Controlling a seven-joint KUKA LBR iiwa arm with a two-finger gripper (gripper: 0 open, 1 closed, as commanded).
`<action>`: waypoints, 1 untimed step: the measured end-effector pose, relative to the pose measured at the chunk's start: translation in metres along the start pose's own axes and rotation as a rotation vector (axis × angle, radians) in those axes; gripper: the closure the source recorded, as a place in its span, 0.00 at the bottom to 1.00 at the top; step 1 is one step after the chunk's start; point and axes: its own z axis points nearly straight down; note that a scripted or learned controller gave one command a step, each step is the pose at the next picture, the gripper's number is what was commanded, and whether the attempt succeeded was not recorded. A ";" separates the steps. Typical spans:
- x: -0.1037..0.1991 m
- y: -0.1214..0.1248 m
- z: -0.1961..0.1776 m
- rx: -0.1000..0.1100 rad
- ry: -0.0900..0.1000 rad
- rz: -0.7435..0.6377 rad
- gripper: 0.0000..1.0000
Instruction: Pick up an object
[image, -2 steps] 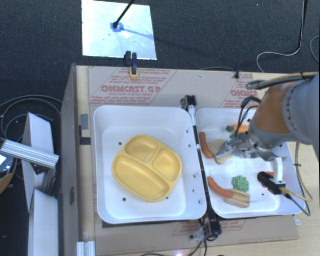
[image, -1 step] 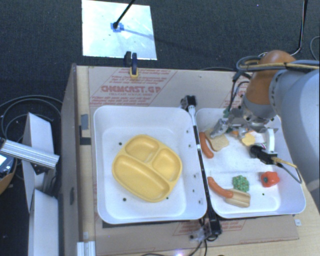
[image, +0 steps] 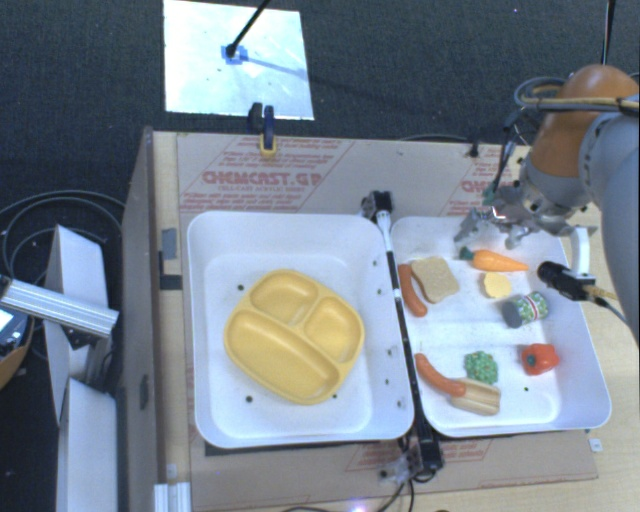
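Hovering at the right bin's (image: 590, 395) far rim, the hand (image: 497, 226) hangs just above the carrot (image: 497, 262); its spread I cannot tell. The carrot's long axis runs across the bin.

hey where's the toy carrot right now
The carrot lies near the far edge of the right bin, just under the tool, with the bread slice to its left and the yellow piece right below it.

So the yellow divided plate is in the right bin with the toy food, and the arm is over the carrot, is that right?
Not quite. The camera view shows the yellow plate alone in the left bin; the toy food lies in the right bin. The gripper is indeed above the carrot.
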 end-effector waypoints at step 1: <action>-0.020 -0.006 0.055 0.000 0.000 0.000 0.00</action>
